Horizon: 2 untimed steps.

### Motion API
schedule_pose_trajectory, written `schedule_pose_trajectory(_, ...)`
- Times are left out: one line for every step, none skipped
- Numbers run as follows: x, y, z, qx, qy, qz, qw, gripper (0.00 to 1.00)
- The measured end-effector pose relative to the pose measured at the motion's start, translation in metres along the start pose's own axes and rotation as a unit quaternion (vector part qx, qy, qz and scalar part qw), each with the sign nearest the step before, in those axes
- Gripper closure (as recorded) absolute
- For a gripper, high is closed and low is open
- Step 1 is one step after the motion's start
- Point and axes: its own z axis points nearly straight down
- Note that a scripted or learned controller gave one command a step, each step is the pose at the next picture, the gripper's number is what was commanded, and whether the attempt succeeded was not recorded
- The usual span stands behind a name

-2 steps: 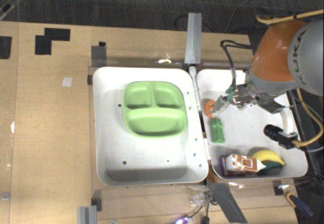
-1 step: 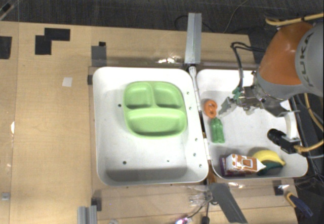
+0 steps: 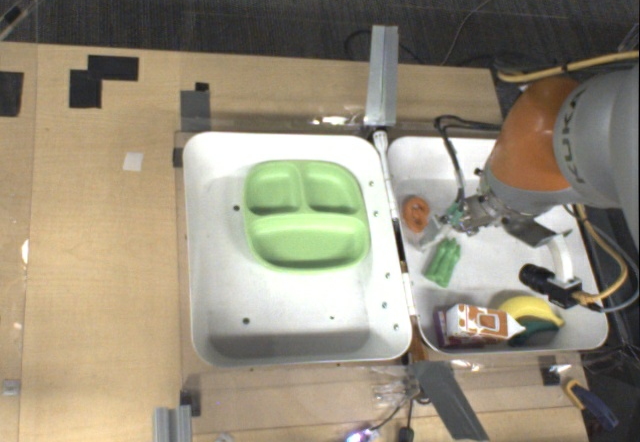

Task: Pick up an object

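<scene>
Your gripper (image 3: 462,218), finger state indiscernible, hovers just above a small green bottle-shaped object (image 3: 442,262), lying tilted.

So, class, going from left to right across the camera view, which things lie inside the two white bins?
Green divided plate → orange-and-white round object → green bottle-like object → brown carton → yellow banana.
</scene>
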Motion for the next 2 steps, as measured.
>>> schedule_pose_trajectory(-0.03,0.071,0.005,-0.003,-0.001,0.077,0.997,0.0)
schedule_pose_trajectory(-0.029,0.074,-0.008,-0.005,-0.002,0.072,0.9974,1.0)
